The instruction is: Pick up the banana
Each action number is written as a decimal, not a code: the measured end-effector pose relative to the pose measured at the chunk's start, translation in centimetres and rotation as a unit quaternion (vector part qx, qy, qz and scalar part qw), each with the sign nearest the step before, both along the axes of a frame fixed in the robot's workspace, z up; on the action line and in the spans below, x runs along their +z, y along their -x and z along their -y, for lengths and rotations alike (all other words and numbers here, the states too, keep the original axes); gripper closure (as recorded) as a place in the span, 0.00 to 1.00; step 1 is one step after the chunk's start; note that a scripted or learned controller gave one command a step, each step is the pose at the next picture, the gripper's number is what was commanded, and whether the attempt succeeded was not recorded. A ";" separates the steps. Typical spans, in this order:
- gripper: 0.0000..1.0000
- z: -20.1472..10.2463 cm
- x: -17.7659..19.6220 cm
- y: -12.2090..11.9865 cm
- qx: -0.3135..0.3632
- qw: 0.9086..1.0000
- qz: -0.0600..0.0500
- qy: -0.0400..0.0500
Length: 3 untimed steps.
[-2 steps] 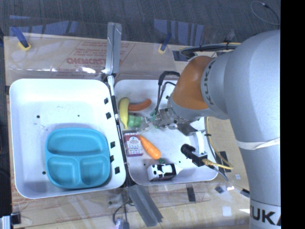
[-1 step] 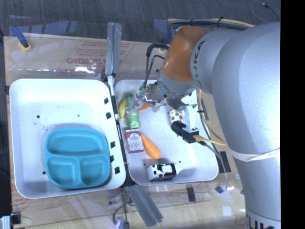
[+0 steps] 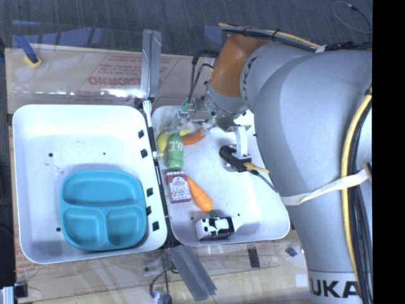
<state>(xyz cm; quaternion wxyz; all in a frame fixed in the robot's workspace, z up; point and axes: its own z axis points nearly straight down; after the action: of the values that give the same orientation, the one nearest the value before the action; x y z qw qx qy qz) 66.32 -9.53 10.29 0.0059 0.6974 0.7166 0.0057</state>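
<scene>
Arm reaches in from the right, wrist bent down over the far-left corner of the right bin (image 3: 269,223). Pincer (image 3: 193,116) sits low there, just above the banana (image 3: 162,142), presumably lined up for a grasp; its opening is hidden by the wrist, so cannot tell whether it has hold of anything. Banana lies against the bin's left wall, touching a green bottle (image 3: 175,152), which crowds the approach. Nearer: red packet (image 3: 178,187), carrot (image 3: 200,196), black-and-white toy (image 3: 216,227). Left bin (image 3: 38,125) carries a blue tray (image 3: 101,208), likely unrelated to this pick.
</scene>
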 end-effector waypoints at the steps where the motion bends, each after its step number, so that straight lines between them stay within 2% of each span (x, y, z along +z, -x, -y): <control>1: 1.00 -0.2 1.0 -0.1 0.004 1.000 0.000 0.000; 2: 0.00 -0.3 0.9 -0.1 0.005 1.000 0.000 0.000; 3: 0.00 -0.3 -0.1 -0.1 0.131 0.991 0.002 0.002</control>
<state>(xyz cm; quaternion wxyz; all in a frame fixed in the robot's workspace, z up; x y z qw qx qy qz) 66.39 -9.25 10.19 0.0081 0.5971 0.8021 0.0063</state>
